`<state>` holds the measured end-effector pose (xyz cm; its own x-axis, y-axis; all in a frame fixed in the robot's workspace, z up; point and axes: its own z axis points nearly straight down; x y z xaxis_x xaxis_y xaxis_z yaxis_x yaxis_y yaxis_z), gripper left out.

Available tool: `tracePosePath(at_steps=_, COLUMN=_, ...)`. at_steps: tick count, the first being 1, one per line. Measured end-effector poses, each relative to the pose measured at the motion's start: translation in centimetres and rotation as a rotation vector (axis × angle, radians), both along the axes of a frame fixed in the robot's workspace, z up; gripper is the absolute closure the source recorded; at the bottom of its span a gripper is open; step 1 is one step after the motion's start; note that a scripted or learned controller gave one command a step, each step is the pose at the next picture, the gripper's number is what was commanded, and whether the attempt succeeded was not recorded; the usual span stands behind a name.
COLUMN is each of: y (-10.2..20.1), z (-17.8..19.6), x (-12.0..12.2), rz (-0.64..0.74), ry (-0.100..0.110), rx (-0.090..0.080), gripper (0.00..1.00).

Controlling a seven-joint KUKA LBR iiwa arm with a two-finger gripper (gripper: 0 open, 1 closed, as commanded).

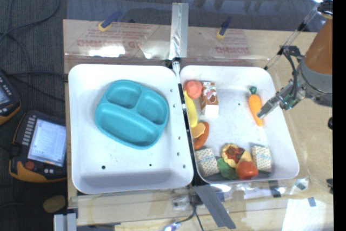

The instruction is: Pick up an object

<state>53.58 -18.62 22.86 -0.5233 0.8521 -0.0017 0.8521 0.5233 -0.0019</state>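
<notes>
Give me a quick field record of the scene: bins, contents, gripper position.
left bin: holds a blue divided plate
right bin: toy food along its left wall and near edge
carrot: lies apart from the rest, toward the right wall
banana: against the left wall
gripper: low over the right bin, tip beside the carrot
grasp: nothing seen between the fingers

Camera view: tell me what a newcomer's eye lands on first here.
The turquoise divided plate stands out, lying alone in the left bin. Next come the bright toy foods in the right bin: a cluster along its left wall and near edge, and an orange carrot lying apart. The gripper reaches in from the right, beside that carrot.
</notes>
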Motion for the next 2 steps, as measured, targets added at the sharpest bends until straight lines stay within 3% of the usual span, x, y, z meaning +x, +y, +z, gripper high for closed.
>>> tracePosePath(at_steps=1, y=-2.1, z=6.2, x=-5.1, rz=0.016, ry=-0.001, rx=0.000, gripper=1.00)
tracePosePath(at_steps=2, y=-0.9, z=11.7, x=-5.1, rz=0.204, ry=-0.002, rx=0.000, gripper=1.00)
